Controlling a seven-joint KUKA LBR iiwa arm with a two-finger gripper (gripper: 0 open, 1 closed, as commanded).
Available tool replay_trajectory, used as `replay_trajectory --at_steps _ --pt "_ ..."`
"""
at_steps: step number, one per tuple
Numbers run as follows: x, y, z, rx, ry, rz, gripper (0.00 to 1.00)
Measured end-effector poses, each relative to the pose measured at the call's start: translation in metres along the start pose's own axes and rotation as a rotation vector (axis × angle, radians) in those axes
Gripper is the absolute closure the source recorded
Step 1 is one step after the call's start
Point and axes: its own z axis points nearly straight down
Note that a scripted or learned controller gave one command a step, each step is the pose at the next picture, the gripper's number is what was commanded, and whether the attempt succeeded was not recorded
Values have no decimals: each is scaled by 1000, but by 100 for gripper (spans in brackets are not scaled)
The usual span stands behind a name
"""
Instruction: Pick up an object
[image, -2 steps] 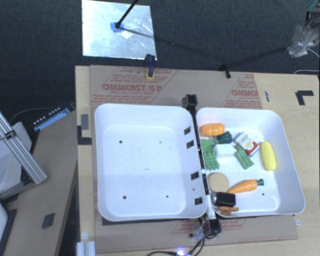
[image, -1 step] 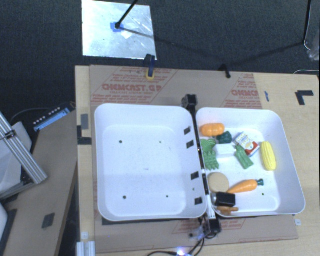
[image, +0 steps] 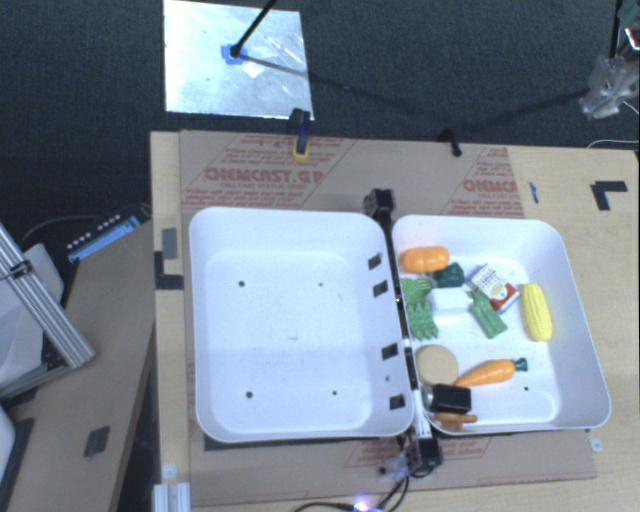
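Note:
The right bin (image: 578, 345) holds several small items. An orange piece (image: 425, 259) lies at its back left, beside a dark green piece (image: 450, 274). A green leafy toy (image: 420, 306) and a white block (image: 452, 298) sit below them. A red and white box (image: 494, 285), a green stick (image: 487, 316) and a yellow corn cob (image: 538, 310) lie toward the right. Nearer the front are a tan disc (image: 437, 363), a carrot (image: 487, 373) and a black block (image: 450, 398).
The left bin (image: 290, 320) sits beside the right one on a cardboard sheet (image: 260, 172). A yellow clamp (image: 300, 148) stands at the back edge, and a silver plate (image: 238, 60) lies on the floor behind. Metal framing (image: 40, 310) stands at the left.

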Motion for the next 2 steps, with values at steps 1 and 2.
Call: replay_trajectory --at_steps 1,2 --pt "-61 -2 11 0 -3 10 100" --pt "-10 0 13 0 1 0 100"
